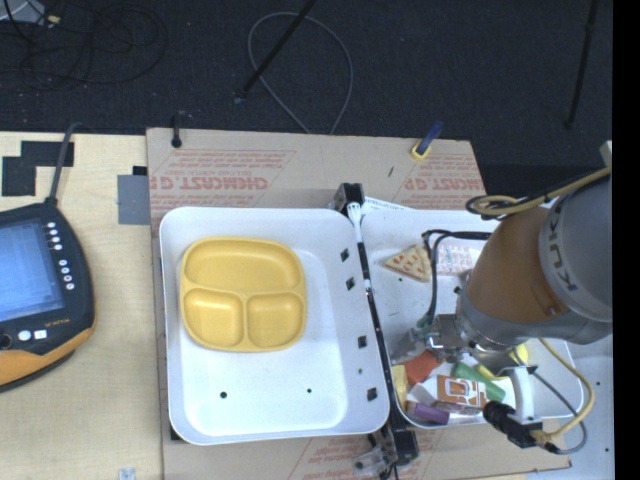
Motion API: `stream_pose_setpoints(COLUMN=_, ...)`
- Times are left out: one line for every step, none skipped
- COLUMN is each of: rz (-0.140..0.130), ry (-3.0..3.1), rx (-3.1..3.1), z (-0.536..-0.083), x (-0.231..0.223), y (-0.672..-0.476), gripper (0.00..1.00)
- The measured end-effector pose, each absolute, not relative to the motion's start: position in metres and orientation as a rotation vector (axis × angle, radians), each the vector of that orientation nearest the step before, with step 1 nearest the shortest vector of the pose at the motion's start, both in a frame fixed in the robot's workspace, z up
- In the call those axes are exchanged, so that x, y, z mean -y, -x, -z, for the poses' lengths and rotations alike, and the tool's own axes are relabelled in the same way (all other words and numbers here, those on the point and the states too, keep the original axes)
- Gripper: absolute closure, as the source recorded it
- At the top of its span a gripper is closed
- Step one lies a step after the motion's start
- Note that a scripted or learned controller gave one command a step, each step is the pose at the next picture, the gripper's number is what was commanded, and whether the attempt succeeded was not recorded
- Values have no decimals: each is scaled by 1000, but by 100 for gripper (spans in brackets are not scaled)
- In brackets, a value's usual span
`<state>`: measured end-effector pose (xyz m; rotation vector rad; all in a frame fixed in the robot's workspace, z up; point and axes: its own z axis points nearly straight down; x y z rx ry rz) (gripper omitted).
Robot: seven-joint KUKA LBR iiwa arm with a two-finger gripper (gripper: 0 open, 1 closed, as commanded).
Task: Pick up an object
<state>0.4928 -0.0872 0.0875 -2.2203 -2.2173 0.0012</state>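
The arm [530, 268] reaches over the right bin [385, 278] from the right and covers most of it. Its gripper [440, 340] hangs low over a heap of small objects in the bin's front part; the wrist hides the fingertips. The heap [440, 383] holds an orange-red piece, a green piece, a purple piece and a small printed box [462, 392]. A tan cracker-like wedge [409, 263] lies toward the back of the same bin. The left bin [200, 388] holds a yellow divided plate [243, 293].
A teach pendant [35, 283] lies on the bench at far left. A central divider [360, 298] with black clips separates the bins. Cables [560, 408] loop from the wrist over the right bin's front corner. Cardboard [300, 173] lies under both bins.
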Motion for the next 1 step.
stream_pose_setpoints(rz=1, ry=2225, rx=2211, z=-98, x=88, y=-495, gripper=100)
